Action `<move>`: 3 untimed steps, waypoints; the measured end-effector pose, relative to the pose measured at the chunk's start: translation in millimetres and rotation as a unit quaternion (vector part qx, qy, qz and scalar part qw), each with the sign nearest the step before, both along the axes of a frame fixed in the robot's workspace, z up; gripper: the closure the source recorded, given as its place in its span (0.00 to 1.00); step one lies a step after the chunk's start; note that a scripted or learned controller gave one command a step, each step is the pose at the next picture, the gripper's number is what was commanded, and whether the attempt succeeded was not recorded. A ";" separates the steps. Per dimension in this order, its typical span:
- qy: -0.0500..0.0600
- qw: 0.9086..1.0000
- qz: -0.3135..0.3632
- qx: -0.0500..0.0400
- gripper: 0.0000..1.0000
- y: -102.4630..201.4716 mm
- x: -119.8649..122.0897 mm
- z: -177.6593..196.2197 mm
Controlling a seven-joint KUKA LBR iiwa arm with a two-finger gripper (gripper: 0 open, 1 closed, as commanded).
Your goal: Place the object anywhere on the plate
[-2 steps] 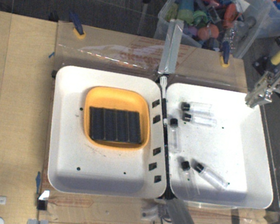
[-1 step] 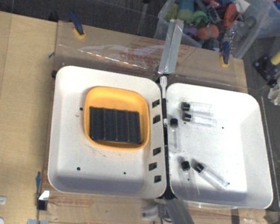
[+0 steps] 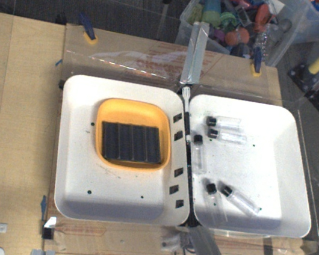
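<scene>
An orange plate with rounded corners lies in the left white bin. A black ridged rectangular block rests flat on the plate and covers most of its floor. Several clear vials with black caps lie in the right white bin: two near the top, one along the left wall, and two near the lower middle.
A metal divider runs between the bins, with black tabs along the seam. A clear box of colourful toys stands behind the bench. Blue clamps hold the plastic sheet at the back. Bare wooden bench lies to the left.
</scene>
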State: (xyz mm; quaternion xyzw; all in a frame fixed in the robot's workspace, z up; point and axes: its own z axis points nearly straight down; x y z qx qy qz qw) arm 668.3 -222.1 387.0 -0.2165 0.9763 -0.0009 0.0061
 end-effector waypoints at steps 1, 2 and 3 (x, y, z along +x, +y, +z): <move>0.000 0.986 0.167 -0.001 1.00 0.3 -0.1 22.1; 0.000 0.964 0.267 -0.003 1.00 0.4 -10.2 50.2; 0.003 0.907 0.421 -0.002 1.00 0.6 -23.5 49.5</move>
